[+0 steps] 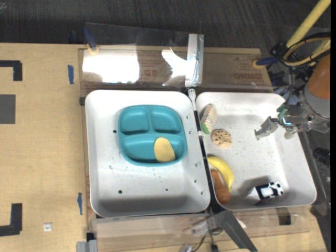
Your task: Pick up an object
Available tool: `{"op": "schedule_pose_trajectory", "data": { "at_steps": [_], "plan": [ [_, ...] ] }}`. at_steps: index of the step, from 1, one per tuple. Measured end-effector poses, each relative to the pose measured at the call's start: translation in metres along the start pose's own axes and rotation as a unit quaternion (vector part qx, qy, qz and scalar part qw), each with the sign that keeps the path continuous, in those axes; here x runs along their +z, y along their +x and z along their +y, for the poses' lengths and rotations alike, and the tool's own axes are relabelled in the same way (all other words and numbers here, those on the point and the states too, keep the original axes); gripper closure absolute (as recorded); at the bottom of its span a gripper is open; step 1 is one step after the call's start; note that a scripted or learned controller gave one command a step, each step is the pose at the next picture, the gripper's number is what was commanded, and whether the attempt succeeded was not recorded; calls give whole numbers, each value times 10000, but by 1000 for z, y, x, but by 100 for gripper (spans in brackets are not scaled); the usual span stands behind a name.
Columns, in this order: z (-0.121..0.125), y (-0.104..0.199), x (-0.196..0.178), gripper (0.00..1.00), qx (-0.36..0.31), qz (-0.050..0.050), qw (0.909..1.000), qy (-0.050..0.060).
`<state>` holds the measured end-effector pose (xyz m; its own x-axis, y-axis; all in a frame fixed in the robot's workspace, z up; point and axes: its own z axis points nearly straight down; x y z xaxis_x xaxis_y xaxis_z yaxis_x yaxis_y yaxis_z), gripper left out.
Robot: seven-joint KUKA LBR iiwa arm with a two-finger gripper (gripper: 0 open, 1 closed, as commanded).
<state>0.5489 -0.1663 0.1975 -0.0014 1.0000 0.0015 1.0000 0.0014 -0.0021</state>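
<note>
While print on cardboard [247, 70] stays unreadable, jaws [275, 125] hover over right bin [294, 161]; grip state unclear.

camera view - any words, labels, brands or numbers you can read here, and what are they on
No text here can be read for certain.
Red print on the cardboard behind the right bin: too blurred to read.
Red print on the cardboard under the clear sheet behind the left bin: washed out by glare, unreadable.
Blue divided plate, cookie, banana and black and white toy: no lettering shows.
</note>
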Motion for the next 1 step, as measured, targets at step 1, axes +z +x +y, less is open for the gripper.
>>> {"op": "schedule_pose_trajectory", "data": {
  "at_steps": [1],
  "plan": [
    [-29,-4,-25,0,-1211,-3,9926,-5]
  ]
}}
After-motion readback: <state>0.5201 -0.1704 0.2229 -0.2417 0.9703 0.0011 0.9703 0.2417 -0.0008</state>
